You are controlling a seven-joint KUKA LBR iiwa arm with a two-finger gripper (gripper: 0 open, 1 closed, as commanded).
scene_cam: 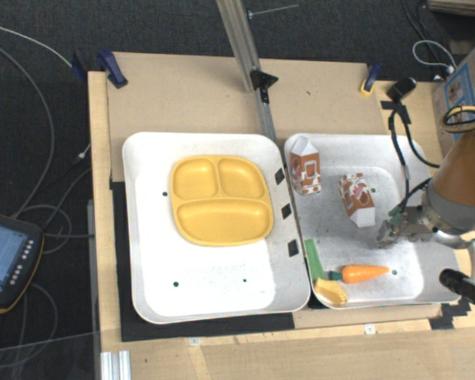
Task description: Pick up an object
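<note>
In the right bin (332,150) stand two small brown-and-white cartons: one (305,165) at the far left corner, one (357,199) near the middle, tilted. An orange toy carrot (362,274) with a green top lies near the front wall, beside a yellow piece (331,293) in the front left corner. A green stick (312,258) lies along the left wall. My gripper (397,232) hangs low over the right side of this bin, just right of the middle carton and above the carrot. Nothing shows between its fingers.
The left bin (142,236) holds a yellow three-compartment plate (220,199) in its far half. A metal pole (239,30) rises at the back between the bins. Cables (404,145) run along the right side above the arm.
</note>
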